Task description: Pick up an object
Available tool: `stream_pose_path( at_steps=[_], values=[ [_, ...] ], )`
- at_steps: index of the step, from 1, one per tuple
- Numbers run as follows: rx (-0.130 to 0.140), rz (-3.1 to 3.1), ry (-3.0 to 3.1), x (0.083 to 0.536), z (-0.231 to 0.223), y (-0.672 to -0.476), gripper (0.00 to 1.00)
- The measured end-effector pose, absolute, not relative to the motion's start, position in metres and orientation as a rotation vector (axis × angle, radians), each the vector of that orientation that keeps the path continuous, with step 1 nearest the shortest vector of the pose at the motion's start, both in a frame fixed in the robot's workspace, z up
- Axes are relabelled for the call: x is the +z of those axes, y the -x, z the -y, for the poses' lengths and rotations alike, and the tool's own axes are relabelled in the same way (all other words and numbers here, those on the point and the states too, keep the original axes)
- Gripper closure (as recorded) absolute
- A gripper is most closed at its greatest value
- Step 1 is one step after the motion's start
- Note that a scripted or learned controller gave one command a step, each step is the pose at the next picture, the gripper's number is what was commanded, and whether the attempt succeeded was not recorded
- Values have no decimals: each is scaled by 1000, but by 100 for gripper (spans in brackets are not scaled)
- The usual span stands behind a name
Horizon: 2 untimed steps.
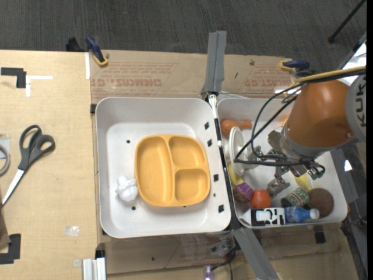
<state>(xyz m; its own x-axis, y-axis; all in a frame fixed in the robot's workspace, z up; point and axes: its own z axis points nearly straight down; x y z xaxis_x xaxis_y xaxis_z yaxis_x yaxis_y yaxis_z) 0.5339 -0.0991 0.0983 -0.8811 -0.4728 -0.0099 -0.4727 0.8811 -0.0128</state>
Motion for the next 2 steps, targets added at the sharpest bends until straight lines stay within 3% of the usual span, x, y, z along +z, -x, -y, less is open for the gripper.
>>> stream_pose_path(
  at_steps=[1, 2],
  values=[
    [-5, -3026, 828, 94, 132, -598, 0],
    [-9, -2913, 1117, 97, 211, -520, 0]
  ],
)
